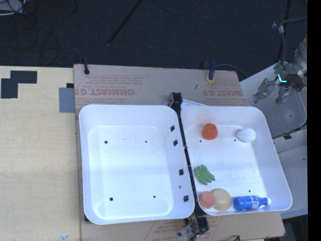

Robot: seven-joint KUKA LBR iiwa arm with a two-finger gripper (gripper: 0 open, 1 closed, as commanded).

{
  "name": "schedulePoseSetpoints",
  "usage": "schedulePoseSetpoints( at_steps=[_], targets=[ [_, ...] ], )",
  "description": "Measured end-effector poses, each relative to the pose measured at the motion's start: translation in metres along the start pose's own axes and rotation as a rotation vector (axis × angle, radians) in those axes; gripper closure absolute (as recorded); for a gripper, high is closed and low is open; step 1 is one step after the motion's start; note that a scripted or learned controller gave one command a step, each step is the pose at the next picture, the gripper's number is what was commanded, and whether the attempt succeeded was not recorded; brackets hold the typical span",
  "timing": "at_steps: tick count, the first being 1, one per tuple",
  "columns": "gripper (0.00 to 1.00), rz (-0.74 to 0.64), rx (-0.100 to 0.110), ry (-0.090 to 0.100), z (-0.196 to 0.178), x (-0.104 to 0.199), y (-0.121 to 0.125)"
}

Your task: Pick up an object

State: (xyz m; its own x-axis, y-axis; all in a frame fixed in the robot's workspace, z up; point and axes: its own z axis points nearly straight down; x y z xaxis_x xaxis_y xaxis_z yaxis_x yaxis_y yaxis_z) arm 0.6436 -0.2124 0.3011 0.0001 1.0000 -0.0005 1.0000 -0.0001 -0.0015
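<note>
The right bin [275, 149] holds several small objects. An orange-red round piece [209, 131] and a white egg-shaped piece [246, 134] lie near its far side. A green leafy item [204, 174] sits by the divider. At the near edge a pink round piece [206, 200], a pale yellow ball [221, 199] and a blue bottle [250, 202] lie in a row. My gripper [271, 93] hangs beyond the bin's far right corner, above the grey bench, with its fingers spread and nothing between them.
The left bin [125, 108] sits beside the right one, joined along a black hinge strip [181, 149]. Both rest on a cardboard sheet [150, 87]. A light wooden tabletop [35, 154] extends to the left.
</note>
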Motion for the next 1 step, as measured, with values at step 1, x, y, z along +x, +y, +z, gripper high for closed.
schedulePoseSetpoints(
  at_steps=[1],
  targets=[
    [1.00,-0.002,0.000,-0.001,-0.0100,-0.0002,0.0002]
  ],
)
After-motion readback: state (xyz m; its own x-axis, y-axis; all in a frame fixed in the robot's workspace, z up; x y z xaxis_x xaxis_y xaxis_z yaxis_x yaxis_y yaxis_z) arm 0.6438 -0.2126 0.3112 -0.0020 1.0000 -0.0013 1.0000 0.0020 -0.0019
